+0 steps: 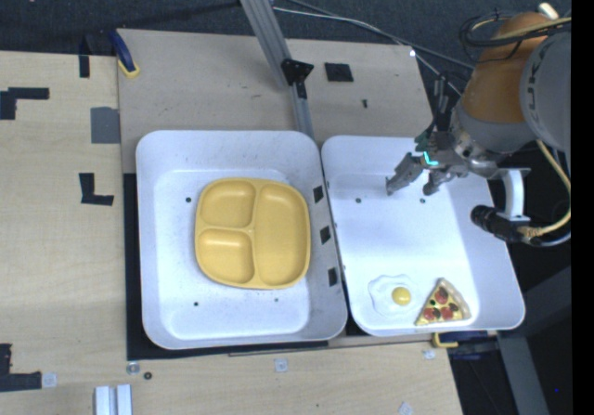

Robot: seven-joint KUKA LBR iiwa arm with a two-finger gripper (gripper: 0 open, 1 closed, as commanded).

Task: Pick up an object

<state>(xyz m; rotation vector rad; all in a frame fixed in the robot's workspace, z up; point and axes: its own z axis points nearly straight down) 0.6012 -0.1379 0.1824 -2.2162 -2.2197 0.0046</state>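
Observation:
A toy fried egg and a toy pizza slice lie side by side at the near edge of the right bin. My gripper hangs over the far part of that bin, well away from both toys. Its two dark fingers are spread apart with nothing between them, so it is open. A yellow three-compartment plate rests in the middle of the left bin.
A grey metal pole slants down to the divide between the bins at the back. The arm's orange band and cables sit at the right. Black tape marks dot the wooden bench on the left.

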